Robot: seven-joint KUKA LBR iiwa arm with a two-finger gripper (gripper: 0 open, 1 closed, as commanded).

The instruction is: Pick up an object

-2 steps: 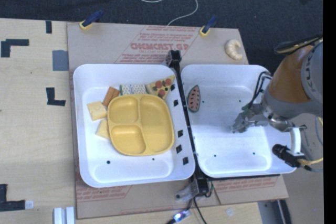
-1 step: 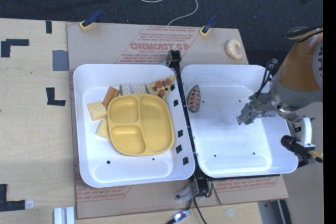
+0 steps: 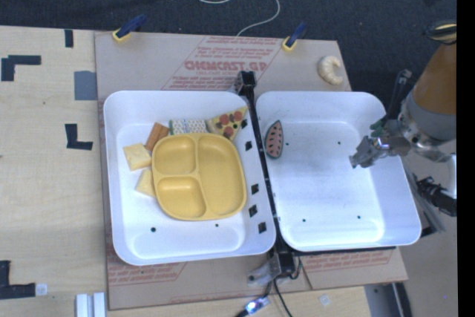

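The gripper [image 3: 364, 156] hangs over the right edge of the right bin [image 3: 334, 230], low above the white floor, with the grey arm [image 3: 434, 115] and its orange band reaching in from the right. From this angle I cannot tell whether the fingers are open or closed, and nothing can be seen between them.

The only loose thing in the right bin is a watermelon slice [image 3: 274, 139], lying against the bin's left wall near the far corner. It sits well apart from the gripper, across most of the bin's width to the left and a little farther back.

The left bin [image 3: 182, 245] holds the rest. A yellow divided plate [image 3: 199, 176] lies flat in its middle. A pizza slice [image 3: 228, 122] rests at the plate's far right edge, close to the divider between the bins. A brown cracker [image 3: 155, 136] and two pale yellow cheese pieces [image 3: 137, 157] lie just left of the plate, one piece partly tucked under its rim.

Both bins sit on a cardboard sheet [image 3: 215, 67] on the bench [image 3: 44, 197], held by two blue-and-yellow clamps [image 3: 129, 27] at the far edge. A small pale object [image 3: 331, 70] lies on the cardboard beyond the right bin
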